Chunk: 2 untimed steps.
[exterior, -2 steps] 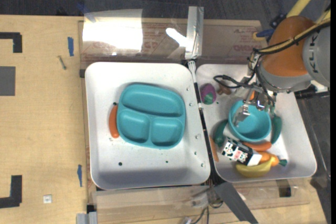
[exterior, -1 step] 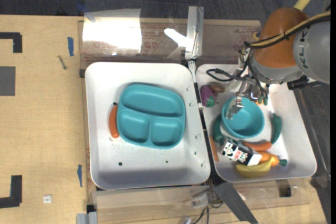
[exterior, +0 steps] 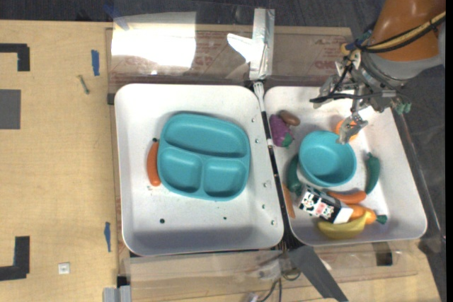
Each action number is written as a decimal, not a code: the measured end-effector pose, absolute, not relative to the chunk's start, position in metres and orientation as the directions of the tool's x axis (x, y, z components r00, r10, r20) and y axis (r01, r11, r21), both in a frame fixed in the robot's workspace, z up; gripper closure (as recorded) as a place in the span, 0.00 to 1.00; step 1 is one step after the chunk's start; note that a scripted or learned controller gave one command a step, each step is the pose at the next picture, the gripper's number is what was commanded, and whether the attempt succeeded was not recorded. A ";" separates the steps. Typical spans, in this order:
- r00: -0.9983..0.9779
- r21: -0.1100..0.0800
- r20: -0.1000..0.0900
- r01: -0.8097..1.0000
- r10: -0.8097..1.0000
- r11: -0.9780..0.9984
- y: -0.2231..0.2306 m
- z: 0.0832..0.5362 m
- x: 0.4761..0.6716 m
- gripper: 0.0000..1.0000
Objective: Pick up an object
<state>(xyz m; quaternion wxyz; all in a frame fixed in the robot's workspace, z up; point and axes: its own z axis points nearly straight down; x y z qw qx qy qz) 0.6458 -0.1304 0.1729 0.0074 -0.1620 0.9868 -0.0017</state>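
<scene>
My gripper [exterior: 353, 121] hangs low over the back of the right bin [exterior: 410, 223], just beyond the far right rim of a teal bowl [exterior: 327, 159]. A small orange piece [exterior: 345, 130] shows right at the gripper's tip, partly hidden by it. Whether it is held I cannot make out. Around the bowl lie a purple toy [exterior: 281, 129], a green piece [exterior: 372, 172], a black-and-white carton [exterior: 316, 205], a carrot [exterior: 352, 197] and a yellow banana [exterior: 345, 224].
The left bin [exterior: 134, 216] holds a teal divided plate [exterior: 204, 155] with an orange sausage [exterior: 152, 163] along its left side. A clear plastic sheet and a taped strip [exterior: 260, 46] lie behind the bins. The arm's orange band [exterior: 410, 7] is at the upper right.
</scene>
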 end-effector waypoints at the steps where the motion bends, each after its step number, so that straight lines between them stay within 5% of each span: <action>1: -0.984 -0.003 -0.013 -0.177 -0.177 0.984 -0.157 0.090 0.613 0.00; 2: -0.984 -0.007 -0.029 -0.178 -0.178 0.984 -0.156 0.108 0.618 1.00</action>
